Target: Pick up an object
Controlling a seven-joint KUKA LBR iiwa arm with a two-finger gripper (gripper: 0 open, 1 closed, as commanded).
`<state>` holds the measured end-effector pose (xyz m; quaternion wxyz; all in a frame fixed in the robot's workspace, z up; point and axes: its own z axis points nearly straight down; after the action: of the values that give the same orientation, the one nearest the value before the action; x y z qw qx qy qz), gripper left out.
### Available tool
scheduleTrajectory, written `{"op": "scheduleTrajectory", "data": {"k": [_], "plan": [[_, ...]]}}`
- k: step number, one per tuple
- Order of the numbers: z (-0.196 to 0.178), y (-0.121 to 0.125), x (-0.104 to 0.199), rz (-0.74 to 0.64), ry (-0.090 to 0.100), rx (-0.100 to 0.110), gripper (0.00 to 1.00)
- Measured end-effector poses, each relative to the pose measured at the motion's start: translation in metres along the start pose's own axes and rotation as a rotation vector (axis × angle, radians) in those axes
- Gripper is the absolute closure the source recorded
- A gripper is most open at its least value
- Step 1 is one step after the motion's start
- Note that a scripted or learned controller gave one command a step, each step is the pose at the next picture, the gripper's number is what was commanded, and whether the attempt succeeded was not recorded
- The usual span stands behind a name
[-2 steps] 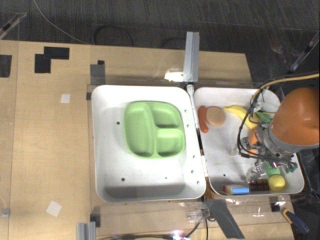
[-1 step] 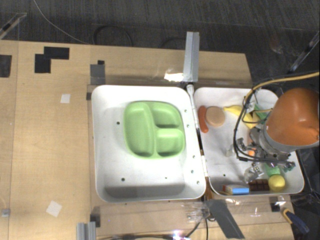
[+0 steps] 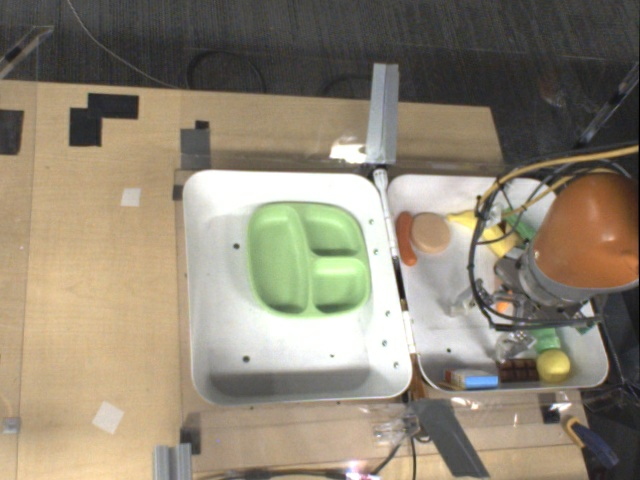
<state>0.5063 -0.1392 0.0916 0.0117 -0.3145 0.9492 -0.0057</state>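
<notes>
Tool (image 3: 516, 340) beside one yellow ball (image 3: 554, 366)

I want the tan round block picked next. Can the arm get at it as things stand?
Probably yes: the tan round block lies uncovered in the right bin, left of the arm, with only an orange piece beside it.

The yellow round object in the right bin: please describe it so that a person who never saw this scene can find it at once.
Look at the right bin, the one the arm reaches into. Go to its near right corner, just below the grey wrist. There the yellow ball lies, next to a small green piece and right of a dark brown block; it is the only round, plain yellow thing in that corner.
</notes>
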Motion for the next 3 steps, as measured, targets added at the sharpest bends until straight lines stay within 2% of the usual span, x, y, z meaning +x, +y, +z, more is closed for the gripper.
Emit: {"op": "scheduleTrajectory", "data": {"k": [1, 2, 3], "plan": [[-0.001, 0.037, -0.021, -0.051, 0.001, -0.001, 0.00], [-0.015, 0.035, -0.028, -0.056, -0.015, 0.008, 1.00], [-0.082, -0.047, -0.053, -0.029, 0.006, -0.006, 1.00]]}}
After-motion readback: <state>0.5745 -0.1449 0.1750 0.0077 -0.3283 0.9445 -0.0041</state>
